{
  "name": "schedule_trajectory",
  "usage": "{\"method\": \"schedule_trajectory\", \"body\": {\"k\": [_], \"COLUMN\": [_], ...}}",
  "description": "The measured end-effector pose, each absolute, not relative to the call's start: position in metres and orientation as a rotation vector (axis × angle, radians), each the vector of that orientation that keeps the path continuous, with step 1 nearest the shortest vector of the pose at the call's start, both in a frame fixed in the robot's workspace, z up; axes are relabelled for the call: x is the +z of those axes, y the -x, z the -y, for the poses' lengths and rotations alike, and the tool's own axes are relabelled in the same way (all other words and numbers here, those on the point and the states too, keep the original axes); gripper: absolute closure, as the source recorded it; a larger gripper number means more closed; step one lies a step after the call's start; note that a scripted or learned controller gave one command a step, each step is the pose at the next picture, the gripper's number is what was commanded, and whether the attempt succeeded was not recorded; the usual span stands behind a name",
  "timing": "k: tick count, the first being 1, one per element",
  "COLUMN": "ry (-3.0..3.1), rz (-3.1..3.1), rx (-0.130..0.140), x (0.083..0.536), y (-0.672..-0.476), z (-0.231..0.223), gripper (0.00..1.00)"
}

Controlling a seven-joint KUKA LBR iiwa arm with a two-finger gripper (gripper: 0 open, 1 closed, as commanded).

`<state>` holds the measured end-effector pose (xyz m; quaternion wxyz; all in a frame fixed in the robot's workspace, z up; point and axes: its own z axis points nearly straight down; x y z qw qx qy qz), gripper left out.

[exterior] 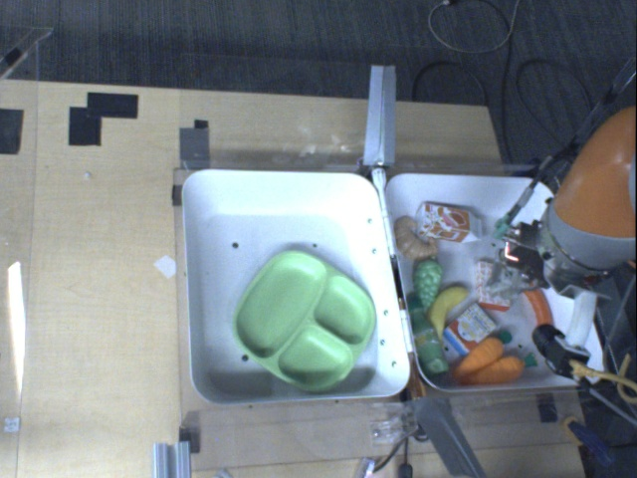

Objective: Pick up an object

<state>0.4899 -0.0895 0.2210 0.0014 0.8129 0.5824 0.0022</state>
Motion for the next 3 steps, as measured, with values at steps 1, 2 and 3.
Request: {"method": "schedule_trajectory", "body": {"k": [1,2,3], "ry": [-2.542,-2.533,-2.523], "rz": [-1.837,-1.846,-1.856], "rx": [0.01,0.013,0.016], "x": [0.232,0.242,0.253], "y": [-0.492,-0.493,-0.495], "z": [0.089,0.088,0.087], "gripper": [1.0,1.0,1.0]}}
